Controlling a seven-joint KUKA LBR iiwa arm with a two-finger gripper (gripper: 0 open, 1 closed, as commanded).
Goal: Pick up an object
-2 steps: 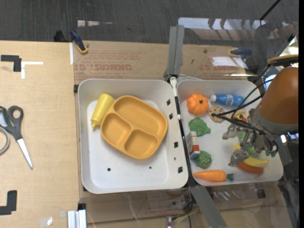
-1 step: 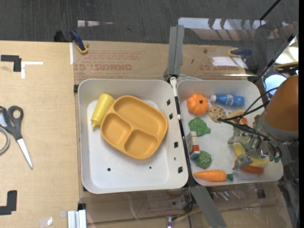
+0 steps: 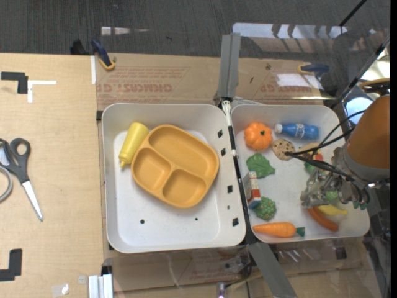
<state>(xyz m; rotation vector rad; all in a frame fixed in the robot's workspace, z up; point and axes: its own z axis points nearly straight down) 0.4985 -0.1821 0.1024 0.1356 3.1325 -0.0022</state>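
My gripper [image 3: 316,196] hangs low over the right side of the right bin [image 3: 291,108], on a small heap of toy food. In that heap lie a yellow piece [image 3: 335,210] and an orange-red piece [image 3: 324,219], touching or very near the gripper. Spread across the bin are an orange pumpkin [image 3: 258,136], a blue bottle [image 3: 299,130], a cookie [image 3: 283,147], a green lettuce leaf [image 3: 260,165], a small box [image 3: 252,188], a broccoli [image 3: 267,208] and a carrot [image 3: 276,230]. The gripper's body hides what is directly under it.
The left bin [image 3: 180,228] holds a yellow divided plate [image 3: 173,165] and a yellow bottle [image 3: 132,143]. Scissors [image 3: 23,172] lie on the wooden bench to the far left. The orange arm band [image 3: 375,141] stands over the right bin's right wall, with cables running to it.
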